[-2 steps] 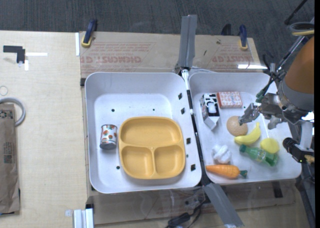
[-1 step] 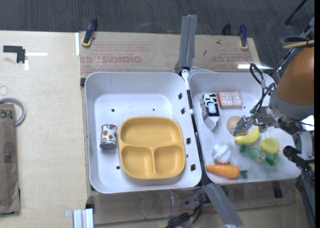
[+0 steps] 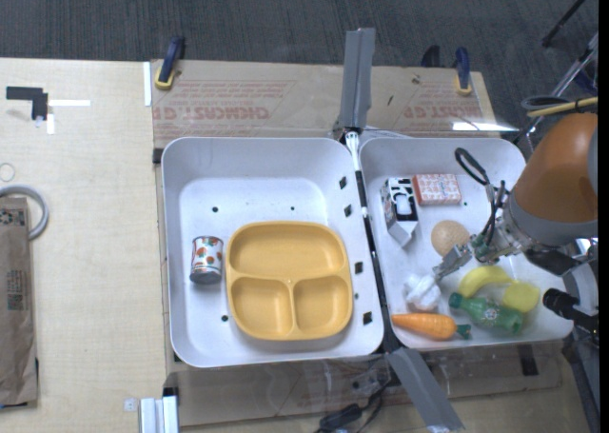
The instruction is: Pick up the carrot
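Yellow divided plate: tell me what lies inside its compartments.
The yellow divided plate shows bare yellow in all three compartments, with nothing lying in them. The bin floor beneath it is covered, so anything under the plate cannot be seen.

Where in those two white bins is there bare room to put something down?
The left bin has bare floor behind the yellow tray and around the small can. The right bin is crowded toward the front: carrot, green bottle, banana, claw. Its back left corner is bare.

yellow tray (image 3: 288, 281), small can (image 3: 206, 259), banana (image 3: 482, 279)
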`<state>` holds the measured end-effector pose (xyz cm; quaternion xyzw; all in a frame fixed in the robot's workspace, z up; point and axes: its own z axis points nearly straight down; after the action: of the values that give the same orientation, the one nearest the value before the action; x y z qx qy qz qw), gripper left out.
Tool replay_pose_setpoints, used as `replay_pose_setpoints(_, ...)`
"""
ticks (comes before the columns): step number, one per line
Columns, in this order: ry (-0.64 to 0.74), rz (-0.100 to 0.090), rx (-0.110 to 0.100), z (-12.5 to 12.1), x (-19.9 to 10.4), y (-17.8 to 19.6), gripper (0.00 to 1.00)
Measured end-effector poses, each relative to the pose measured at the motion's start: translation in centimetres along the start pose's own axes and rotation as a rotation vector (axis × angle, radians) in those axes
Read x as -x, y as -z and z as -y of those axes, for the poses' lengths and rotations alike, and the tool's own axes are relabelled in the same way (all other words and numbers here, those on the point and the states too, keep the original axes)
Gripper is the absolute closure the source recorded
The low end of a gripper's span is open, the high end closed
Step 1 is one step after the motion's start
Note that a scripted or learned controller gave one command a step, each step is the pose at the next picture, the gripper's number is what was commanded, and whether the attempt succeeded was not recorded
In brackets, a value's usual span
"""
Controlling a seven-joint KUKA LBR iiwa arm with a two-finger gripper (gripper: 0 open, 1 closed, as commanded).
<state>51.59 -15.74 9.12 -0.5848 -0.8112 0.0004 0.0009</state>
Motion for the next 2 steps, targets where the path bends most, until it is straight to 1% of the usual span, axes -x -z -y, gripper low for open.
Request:
replay_pose_setpoints(1, -0.004, 0.001, 0.001, 0.0, 0.1, 0.9, 1.00)
replay_pose_setpoints(2, -0.249, -0.001, -0.002, 1.0, -6.0, -0.1, 1.00)
